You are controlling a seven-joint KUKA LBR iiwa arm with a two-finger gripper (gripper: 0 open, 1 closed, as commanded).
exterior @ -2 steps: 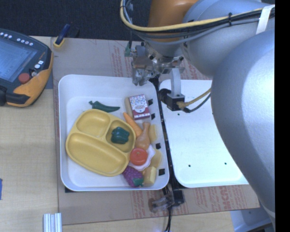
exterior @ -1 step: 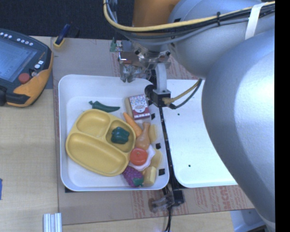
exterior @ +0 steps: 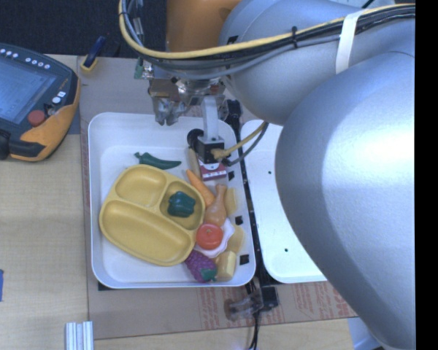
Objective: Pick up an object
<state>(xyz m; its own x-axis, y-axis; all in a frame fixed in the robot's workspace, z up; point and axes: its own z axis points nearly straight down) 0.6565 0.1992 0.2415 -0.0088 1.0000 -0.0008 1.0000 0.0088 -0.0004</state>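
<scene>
Yellow plastic forms the divided plate [exterior: 135,228] that lies in the left bin [exterior: 95,195], filling most of its floor. A green pepper [exterior: 181,204] sits in the plate's upper right compartment. The other loose pieces crowd the strip between the plate and the bin's right wall. A dark green chilli [exterior: 157,161] lies just above the plate's top edge, and an orange carrot [exterior: 199,186] slants beside the plate's upper right corner. A tan pear-shaped piece [exterior: 217,208] stands next to the carrot. Below it is a red tomato [exterior: 209,235], touching the plate's rim. Purple grapes [exterior: 199,265] lie at the bin's lower right, with a yellow block [exterior: 226,266] just beside them.

Above the chilli, over the bin's far end, hangs the claw [exterior: 169,111]. I cannot tell whether it is spread or pressed together, and nothing is seen held in it. The grey arm [exterior: 350,159] with its orange band [exterior: 197,13] covers much of the right bin [exterior: 277,224].

On the tabletop [exterior: 29,232] to the left, well apart from the bins, rests a control pendant [exterior: 25,97] with a dark screen and orange grip.
</scene>
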